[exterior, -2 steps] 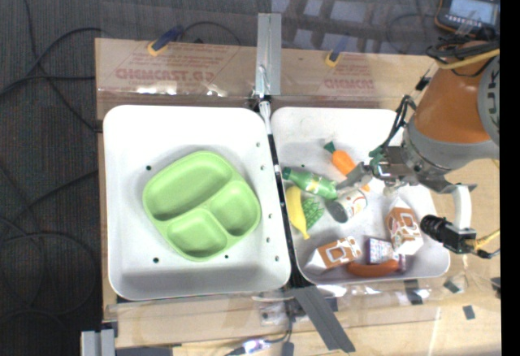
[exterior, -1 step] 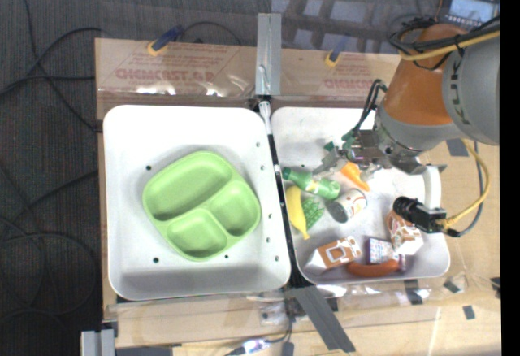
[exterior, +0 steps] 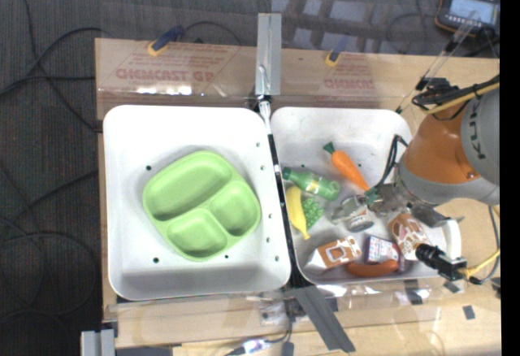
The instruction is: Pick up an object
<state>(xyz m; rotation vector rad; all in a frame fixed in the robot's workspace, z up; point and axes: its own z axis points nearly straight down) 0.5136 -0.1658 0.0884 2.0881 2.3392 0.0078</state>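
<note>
The right bin [exterior: 366, 120] holds several toy foods. An orange carrot [exterior: 347, 168] lies near the middle. Left of it lie a green bottle [exterior: 312, 182], a yellow banana [exterior: 296, 213] and a small green leafy piece [exterior: 313, 207]. Along the front wall sit a brown carton [exterior: 336, 251], a purple packet [exterior: 380, 249] and a red sausage [exterior: 373, 269]. My gripper [exterior: 357, 211] is low in the bin's middle, just below the carrot and right of the leafy piece. The grey and orange arm [exterior: 439, 155] covers the bin's right side.
The left bin [exterior: 130, 127] holds a green divided plate [exterior: 201, 204]. A metal post [exterior: 268, 54] stands at the back between the bins. Cables [exterior: 443, 94] and a small screen device [exterior: 469, 9] sit at the back right.
</note>
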